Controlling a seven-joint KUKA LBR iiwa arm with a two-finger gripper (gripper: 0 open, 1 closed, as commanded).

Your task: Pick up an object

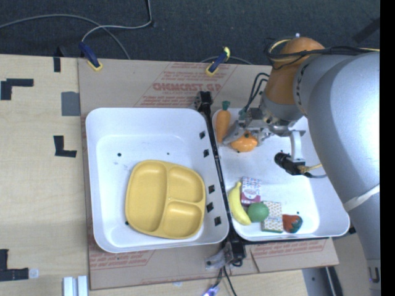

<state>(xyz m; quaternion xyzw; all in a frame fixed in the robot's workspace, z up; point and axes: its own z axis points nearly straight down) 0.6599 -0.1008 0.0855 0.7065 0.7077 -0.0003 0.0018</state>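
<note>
My gripper (249, 130) is low in the far left part of the right bin (321, 184), reaching in from the right. Directly under and against its tip lies a small orange fruit (244, 144), partly covered by the gripper. An orange carrot with a green top (222, 122) lies just left of it, by the bin's left wall. At the bin's near end sit a banana (237, 205), a green lime (258, 211), a pink and white packet (250, 190), a small flat box (271, 217) and a red and green piece (292, 222).
The left bin (108, 140) holds a yellow divided plate (165, 199). The big grey arm (345, 116) covers the right bin's far right side. A black fitting with cable (287, 161) hangs off the wrist over the middle of the bin.
</note>
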